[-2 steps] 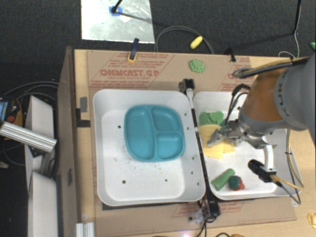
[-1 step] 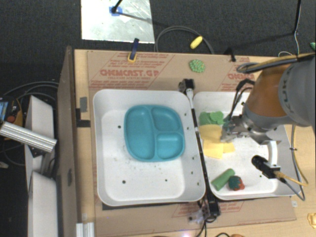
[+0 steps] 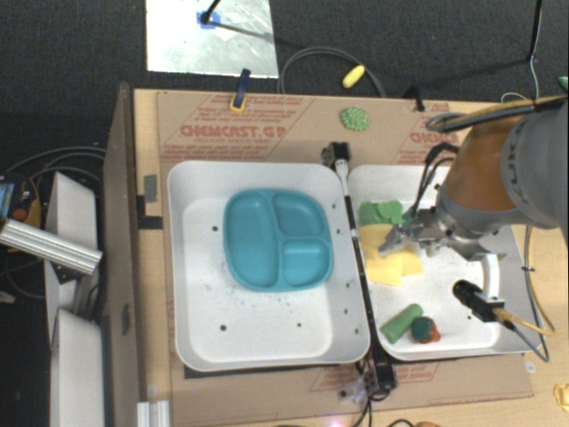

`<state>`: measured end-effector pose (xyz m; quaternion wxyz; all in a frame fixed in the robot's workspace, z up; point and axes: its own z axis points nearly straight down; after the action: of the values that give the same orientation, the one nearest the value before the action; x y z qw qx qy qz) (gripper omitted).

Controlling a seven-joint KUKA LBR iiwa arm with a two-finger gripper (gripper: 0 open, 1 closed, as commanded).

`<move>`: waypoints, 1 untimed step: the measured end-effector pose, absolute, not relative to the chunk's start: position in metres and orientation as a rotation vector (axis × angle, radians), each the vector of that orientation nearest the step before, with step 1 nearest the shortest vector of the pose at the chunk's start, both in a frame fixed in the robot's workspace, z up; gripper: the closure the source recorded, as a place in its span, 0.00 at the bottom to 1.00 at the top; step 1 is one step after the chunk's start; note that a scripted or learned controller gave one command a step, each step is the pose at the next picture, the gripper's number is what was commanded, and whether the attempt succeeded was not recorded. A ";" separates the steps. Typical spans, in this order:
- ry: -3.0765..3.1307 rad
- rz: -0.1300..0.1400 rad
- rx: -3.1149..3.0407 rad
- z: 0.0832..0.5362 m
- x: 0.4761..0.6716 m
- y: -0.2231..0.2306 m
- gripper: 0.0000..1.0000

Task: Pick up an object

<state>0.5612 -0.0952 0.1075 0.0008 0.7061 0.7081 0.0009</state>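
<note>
Even, bright overhead light; soft focus, faint shadows.

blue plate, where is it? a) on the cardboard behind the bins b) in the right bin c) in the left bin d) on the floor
c: the blue plate, with its divided sections, lies flat in the middle of the left bin, while the yellow and green pieces lie in the right bin.
</note>
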 end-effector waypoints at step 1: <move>2.222 0.001 2.222 0.106 0.558 -0.093 0.00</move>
<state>0.5582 -0.0932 0.1064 -0.0002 0.7071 0.7071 0.0004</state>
